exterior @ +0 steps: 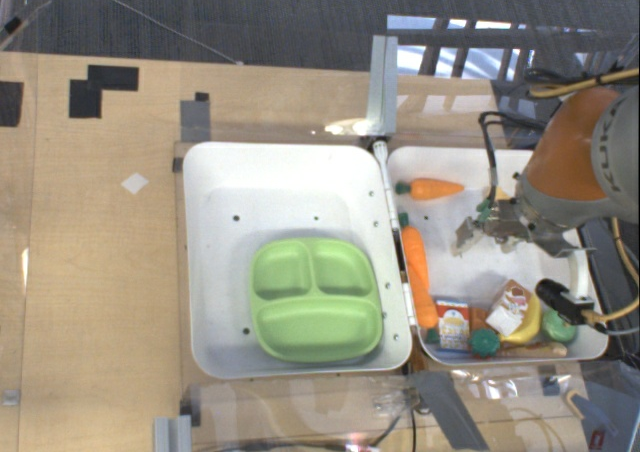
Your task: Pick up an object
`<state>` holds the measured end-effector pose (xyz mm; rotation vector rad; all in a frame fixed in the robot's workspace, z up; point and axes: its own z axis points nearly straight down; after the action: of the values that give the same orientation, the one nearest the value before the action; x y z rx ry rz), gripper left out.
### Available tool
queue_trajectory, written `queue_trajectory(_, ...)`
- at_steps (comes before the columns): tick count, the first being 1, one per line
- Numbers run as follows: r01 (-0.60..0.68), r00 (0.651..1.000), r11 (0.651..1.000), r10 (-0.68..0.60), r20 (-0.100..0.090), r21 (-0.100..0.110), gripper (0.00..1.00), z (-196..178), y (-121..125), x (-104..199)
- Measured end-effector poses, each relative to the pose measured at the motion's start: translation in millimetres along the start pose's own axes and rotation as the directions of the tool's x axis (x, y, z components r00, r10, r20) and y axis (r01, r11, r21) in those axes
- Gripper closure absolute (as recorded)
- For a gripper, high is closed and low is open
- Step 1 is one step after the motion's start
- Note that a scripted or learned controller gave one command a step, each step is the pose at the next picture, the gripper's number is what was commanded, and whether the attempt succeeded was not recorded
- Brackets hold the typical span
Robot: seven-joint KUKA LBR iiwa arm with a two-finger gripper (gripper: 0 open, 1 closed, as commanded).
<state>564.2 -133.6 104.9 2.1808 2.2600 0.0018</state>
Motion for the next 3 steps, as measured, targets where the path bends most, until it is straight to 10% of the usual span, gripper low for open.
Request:
queue_trajectory(1, 0.286, 0.958, 0.958, -0.286, 0.006, -0.014, 0.0, 13.3, 36.7, 40.3)
queue_trajectory(3, 0.339, 0.941, 0.941, -0.339, 0.0, -0.002, 0.0, -16.8, -64.9, 47.1)
